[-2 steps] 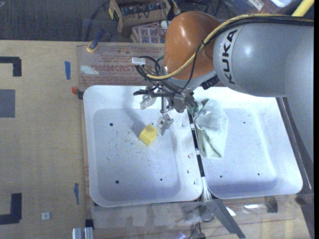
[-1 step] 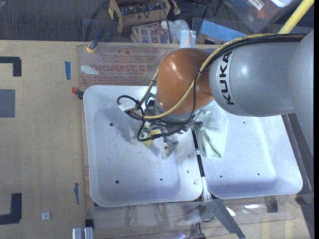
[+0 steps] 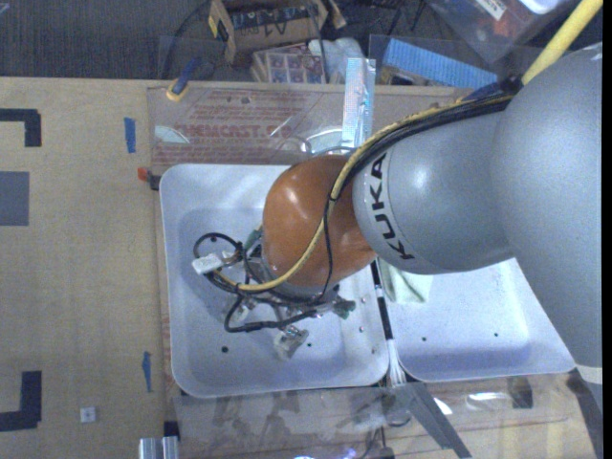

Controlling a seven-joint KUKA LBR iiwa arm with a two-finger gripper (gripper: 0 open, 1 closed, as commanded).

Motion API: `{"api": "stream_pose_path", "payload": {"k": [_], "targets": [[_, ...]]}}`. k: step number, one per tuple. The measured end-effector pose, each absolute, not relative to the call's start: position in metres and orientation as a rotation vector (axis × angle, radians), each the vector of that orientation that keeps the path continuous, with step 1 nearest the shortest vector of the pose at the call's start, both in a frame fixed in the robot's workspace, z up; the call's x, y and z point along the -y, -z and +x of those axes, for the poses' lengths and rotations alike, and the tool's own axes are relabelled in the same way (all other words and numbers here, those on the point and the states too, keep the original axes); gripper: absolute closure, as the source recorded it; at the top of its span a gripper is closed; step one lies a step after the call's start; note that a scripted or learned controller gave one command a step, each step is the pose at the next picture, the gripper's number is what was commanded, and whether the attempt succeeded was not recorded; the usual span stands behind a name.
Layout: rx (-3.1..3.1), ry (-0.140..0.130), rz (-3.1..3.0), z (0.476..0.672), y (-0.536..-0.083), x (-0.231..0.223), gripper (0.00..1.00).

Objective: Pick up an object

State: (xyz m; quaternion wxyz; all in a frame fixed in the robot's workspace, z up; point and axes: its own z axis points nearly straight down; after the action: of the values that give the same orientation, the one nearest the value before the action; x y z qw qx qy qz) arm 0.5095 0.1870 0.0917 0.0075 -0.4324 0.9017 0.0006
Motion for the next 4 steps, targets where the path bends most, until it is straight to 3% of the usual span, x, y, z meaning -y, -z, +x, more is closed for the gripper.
{"api": "stream_pose_path", "payload": {"k": [4], "targets": [[-2.82, -0.002, -1.351, 0.5096, -0.0916, -0.1869, 0.0]]}}
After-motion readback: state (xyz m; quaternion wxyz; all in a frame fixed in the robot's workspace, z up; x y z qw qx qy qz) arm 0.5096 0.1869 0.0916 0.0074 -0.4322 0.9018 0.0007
